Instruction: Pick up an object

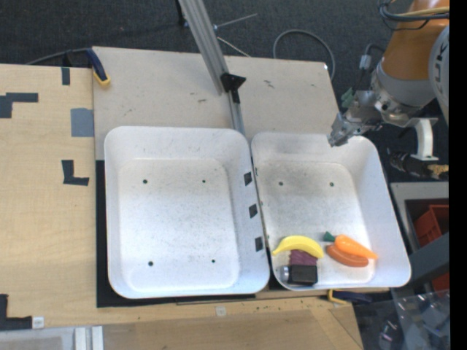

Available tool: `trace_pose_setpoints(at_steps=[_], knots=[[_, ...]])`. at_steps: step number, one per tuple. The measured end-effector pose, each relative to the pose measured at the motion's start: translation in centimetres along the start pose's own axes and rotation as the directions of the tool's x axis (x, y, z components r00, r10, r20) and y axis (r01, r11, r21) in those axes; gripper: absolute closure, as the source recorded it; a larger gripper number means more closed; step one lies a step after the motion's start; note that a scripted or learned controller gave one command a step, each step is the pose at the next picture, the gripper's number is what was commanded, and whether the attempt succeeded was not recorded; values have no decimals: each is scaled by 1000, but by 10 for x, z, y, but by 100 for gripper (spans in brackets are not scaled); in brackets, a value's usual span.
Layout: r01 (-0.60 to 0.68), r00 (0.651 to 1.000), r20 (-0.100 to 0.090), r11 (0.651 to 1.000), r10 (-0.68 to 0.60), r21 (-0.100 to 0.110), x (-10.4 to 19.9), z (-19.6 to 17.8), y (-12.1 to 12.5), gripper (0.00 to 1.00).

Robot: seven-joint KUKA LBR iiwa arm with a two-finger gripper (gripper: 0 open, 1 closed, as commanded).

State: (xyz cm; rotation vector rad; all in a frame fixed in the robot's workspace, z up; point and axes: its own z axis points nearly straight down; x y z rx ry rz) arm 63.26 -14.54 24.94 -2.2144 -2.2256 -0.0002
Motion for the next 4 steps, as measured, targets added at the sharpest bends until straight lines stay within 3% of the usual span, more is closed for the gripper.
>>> trace_pose_setpoints(at_steps=[4], knots=[[3,1000,0,1000,-3,2,231,10,-36,100]])
